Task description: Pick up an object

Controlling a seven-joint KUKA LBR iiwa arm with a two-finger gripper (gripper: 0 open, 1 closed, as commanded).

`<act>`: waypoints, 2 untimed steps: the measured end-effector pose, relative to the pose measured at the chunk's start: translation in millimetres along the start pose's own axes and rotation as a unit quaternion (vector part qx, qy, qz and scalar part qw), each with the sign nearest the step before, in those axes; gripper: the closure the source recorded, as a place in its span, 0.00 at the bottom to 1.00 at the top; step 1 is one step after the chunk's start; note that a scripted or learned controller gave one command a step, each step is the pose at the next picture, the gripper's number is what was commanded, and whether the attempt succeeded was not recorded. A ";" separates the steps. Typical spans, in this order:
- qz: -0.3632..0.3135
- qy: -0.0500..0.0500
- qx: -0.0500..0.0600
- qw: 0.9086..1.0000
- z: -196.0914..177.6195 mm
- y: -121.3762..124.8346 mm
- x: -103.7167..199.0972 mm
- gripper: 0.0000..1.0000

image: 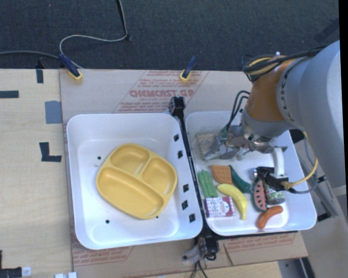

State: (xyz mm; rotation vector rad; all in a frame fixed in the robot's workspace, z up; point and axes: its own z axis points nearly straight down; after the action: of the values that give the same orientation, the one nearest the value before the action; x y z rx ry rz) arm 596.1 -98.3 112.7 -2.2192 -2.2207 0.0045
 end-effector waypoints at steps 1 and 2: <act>0.000 0.000 -0.002 1.000 27.3 -10.6 -4.0 0.00; 0.000 -0.001 -0.003 1.000 17.6 -10.3 -4.4 1.00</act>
State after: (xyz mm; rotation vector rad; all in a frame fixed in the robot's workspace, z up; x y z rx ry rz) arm 585.8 -102.7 95.2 -2.2218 -2.2252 -0.0007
